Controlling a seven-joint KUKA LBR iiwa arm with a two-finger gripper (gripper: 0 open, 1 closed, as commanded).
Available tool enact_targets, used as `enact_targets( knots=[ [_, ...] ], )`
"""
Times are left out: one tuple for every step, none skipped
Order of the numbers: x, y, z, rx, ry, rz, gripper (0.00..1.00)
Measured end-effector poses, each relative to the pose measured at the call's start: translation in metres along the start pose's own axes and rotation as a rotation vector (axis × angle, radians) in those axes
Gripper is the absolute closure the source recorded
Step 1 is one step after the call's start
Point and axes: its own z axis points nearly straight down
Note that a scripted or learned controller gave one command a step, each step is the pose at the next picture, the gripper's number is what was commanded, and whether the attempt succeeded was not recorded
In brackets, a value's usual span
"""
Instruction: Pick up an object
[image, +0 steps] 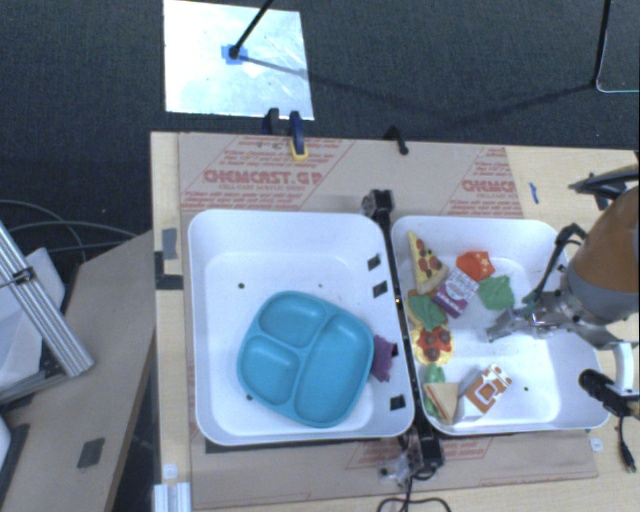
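Dark carpeted floor surrounds a wooden bench covered with printed cardboard; a shiny silver sheet lies on the floor above it.

Camera view: two shallow white plastic bins sit side by side. The left bin holds a blue three-compartment plastic plate, tilted toward the lower right, with a small purple piece touching its right edge against the bin wall.

The right bin holds a cluster of toy foods along its left side: a pizza slice at top, a red-orange piece, a green leafy piece, a purple-and-white packet, a red and green vegetable pile, a sandwich wedge and an orange-white patterned block near the bottom.

The grey arm enters from the right, orange band visible. Its gripper sits low in the right bin, just below the green leafy piece and above the patterned block; the metal fingers point left with nothing seen between them. Cannot tell whether they are apart or together.
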Motion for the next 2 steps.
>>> enact_targets(
  knots=[
    [-0.001, 0.060, -0.044, -0.003, -0.001, -0.001, 0.00],
    [0.088, 0.065, -0.002, -0.005, -0.002, -0.003, 0.00]
  ],
)
